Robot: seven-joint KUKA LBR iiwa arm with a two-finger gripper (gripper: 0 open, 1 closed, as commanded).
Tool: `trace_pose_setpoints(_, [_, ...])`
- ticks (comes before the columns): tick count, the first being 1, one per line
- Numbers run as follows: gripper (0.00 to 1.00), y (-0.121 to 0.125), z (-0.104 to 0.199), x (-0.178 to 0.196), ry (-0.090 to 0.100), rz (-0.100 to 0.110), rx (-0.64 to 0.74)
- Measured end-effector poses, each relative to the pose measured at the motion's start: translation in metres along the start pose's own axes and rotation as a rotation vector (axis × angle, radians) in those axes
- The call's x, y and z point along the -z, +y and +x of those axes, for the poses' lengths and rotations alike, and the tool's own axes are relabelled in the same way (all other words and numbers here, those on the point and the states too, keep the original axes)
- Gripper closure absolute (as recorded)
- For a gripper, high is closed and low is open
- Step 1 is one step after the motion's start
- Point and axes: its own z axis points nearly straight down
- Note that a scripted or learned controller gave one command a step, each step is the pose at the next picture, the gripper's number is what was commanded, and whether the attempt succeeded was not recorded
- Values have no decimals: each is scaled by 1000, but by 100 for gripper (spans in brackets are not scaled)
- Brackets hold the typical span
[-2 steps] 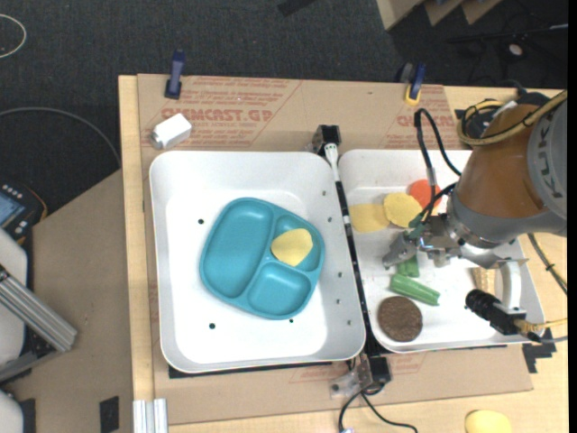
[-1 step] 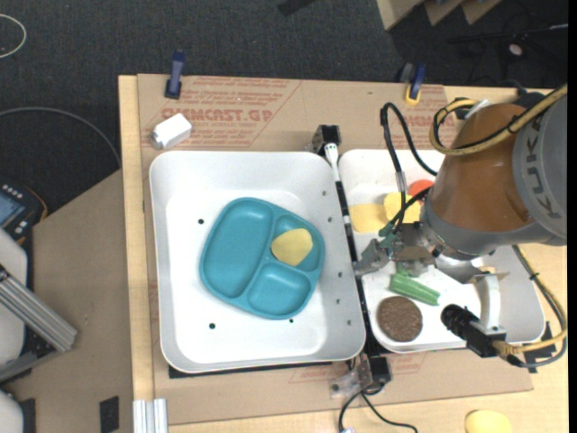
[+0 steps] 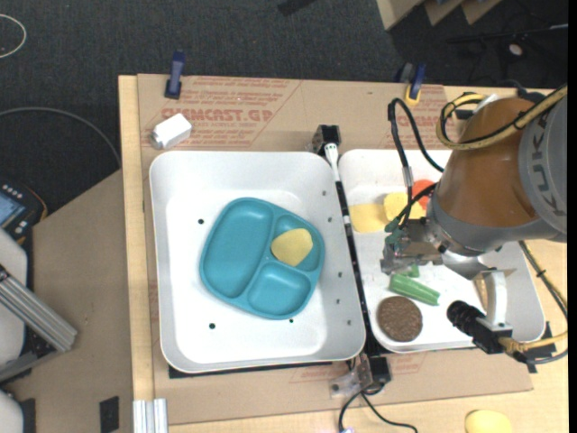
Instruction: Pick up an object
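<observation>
My gripper hangs low over the middle of the right bin, under the grey and orange arm. Just below it lies a green pod-shaped piece, close to the gripper tip; whether they touch is unclear. A brown round disc sits near the bin's front edge. Two yellow pieces lie to the upper left of the gripper, and an orange piece peeks out beside the arm. I see nothing held.
The left bin holds a teal divided plate with a pale yellow chip in its right compartment. A pale curved item lies at the right bin's right side. A white block rests on the bench behind the left bin.
</observation>
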Motion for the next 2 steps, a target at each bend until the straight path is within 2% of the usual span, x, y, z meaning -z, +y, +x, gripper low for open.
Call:
trace_pose_setpoints(1, [100, 0, 75, 86, 0, -7, 7])
trace_pose_setpoints(2, [100, 1, 56, 236, 1, -21, 2])
